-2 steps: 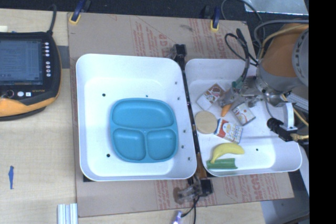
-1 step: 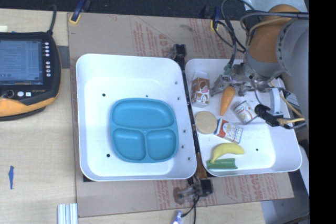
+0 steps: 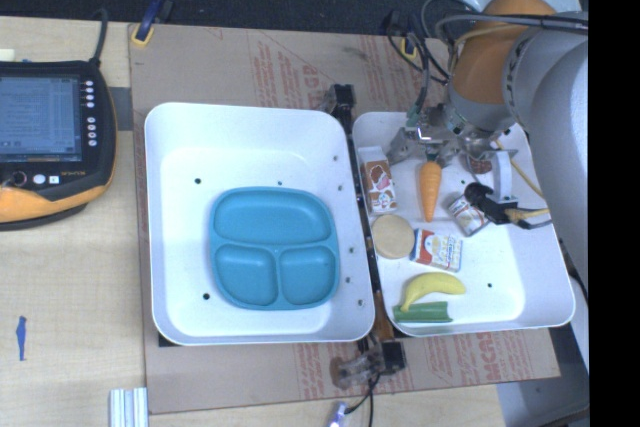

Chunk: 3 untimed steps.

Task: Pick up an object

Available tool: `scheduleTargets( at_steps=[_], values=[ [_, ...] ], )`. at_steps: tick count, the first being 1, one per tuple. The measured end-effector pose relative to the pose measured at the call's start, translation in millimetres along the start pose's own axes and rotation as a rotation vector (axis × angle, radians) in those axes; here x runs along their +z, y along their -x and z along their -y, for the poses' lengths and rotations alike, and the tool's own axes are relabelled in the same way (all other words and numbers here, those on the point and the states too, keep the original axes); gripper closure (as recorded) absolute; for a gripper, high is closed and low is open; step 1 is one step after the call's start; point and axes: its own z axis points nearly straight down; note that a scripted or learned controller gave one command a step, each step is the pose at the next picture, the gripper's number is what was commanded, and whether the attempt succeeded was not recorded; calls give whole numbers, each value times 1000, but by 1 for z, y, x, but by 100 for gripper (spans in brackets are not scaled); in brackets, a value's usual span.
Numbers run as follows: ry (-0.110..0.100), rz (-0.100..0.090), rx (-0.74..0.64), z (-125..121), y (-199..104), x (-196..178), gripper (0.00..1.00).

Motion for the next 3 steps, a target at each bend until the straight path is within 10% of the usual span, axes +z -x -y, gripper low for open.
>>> scheduleTargets(
  at_steps=[1, 2, 3],
  values=[
    [-4, -5, 1, 28, 54, -24, 0],
    [-6, -6, -2, 28, 54, -34, 100],
    [-6, -6, -2, 28, 54, -34, 0]
  ],
)
